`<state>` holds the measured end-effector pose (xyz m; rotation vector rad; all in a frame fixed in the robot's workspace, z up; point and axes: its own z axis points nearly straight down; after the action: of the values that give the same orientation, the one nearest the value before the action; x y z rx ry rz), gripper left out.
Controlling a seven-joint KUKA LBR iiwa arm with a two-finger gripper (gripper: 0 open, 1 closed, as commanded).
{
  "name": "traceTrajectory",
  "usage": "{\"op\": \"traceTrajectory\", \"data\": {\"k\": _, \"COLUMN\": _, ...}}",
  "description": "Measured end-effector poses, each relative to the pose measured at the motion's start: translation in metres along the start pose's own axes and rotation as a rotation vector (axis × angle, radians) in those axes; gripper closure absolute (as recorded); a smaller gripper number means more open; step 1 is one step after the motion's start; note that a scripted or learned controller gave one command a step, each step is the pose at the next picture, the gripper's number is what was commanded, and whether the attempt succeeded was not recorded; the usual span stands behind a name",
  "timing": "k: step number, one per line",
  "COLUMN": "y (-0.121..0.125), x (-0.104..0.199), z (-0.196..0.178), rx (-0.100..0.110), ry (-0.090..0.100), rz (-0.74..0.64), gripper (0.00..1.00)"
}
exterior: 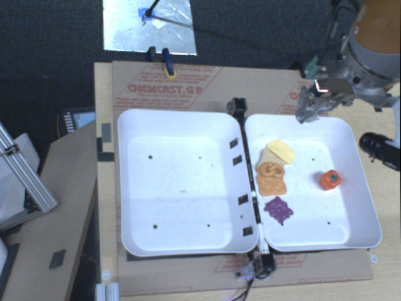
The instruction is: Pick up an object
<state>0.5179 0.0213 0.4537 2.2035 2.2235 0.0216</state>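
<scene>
The right bin (351, 231) holds several small things. A pale yellow piece (280, 151) lies near its left wall, with a tan-orange lumpy item (272, 177) just below it and a purple bunch (278, 209) lower still. An orange-red round thing with a green top (329, 180) sits toward the right side. My gripper (307, 113) hangs above the far rim of the right bin, well above and behind the objects, with nothing seen between its fingers.
The left bin (135, 231) stands beside the right one, joined by a black hinge strip (245, 168). A foil sheet (149, 17) lies beyond the bench's far edge. A metal rail (25, 174) sits at the left.
</scene>
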Motion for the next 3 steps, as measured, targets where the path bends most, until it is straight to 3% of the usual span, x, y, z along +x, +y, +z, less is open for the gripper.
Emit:
{"op": "traceTrajectory", "data": {"k": 1, "y": -0.025, "x": 0.115, "z": -0.044, "rx": 0.012, "ry": 0.003, "rz": -0.006, "gripper": 1.00}}
{"op": "traceTrajectory", "data": {"k": 2, "y": -0.029, "x": 0.174, "z": -0.077, "rx": 0.013, "ry": 0.002, "rz": -0.002, "gripper": 1.00}}
{"op": "traceTrajectory", "data": {"k": 3, "y": -0.003, "x": 0.200, "z": -0.081, "rx": 0.014, "ry": 0.000, "rz": 0.002, "gripper": 1.00}}
